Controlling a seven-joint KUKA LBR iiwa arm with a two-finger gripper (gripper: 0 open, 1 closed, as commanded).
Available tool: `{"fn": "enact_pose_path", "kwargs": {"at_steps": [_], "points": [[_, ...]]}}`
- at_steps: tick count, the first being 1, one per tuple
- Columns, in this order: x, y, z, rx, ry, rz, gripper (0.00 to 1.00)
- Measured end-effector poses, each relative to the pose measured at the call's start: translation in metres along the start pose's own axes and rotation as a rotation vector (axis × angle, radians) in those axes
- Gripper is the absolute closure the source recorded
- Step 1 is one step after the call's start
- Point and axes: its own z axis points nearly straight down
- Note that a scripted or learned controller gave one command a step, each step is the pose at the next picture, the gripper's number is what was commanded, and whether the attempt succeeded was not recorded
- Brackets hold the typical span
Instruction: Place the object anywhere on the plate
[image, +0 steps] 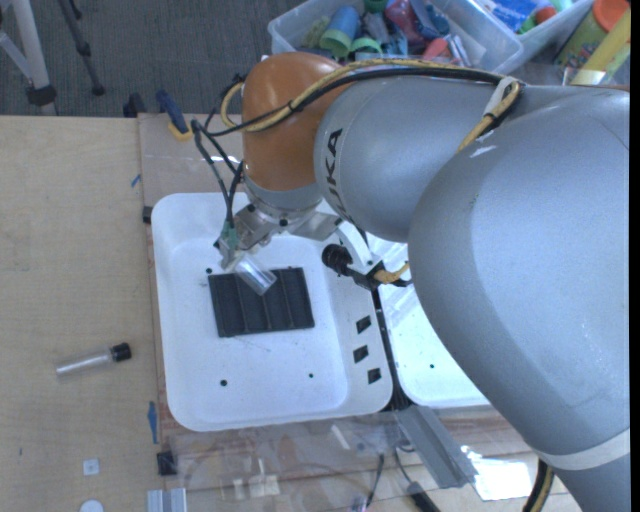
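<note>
Black ribbed rectangular plate lies in the left white bin; my tool grips a clear plastic tube (touching the plate's top edge).

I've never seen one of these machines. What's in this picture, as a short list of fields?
arm: grey with an orange band, reaching in over the left bin
gripper: low over the plate's upper left corner
plate: dark, ridged, flat in the left bin
object: small clear tube lying on the plate's upper edge
outside bins: capped tube on the bench
</note>
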Motion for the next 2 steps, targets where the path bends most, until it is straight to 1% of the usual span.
{"fn": "enact_pose_path", "kwargs": {"at_steps": [1, 2], "points": [[-0.02, -0.001, -0.115, -0.004, -0.003, -0.253, 1.0], [0.019, -0.023, -0.106, -0.002, 0.0, -0.951, 1.0]]}}
